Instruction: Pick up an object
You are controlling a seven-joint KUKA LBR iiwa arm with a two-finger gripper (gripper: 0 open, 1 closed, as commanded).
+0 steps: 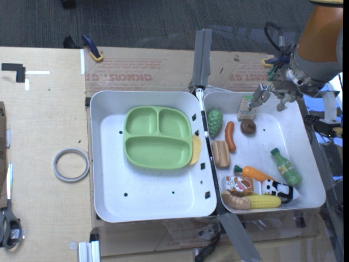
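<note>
Gripper (271, 96) with metal fingers spread apart hovers above right white plastic bin (305, 162), near small brown doughnut-shaped toy (248, 126); green three-compartment plastic plate (158, 137) lies in left bin (109, 190).

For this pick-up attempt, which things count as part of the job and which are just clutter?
Part of the job:
gripper
right bin
green bottle
carrot
corn cob
sausage
brown ball

Just lying about:
green tray
tape ring
scissors
clamp
</note>
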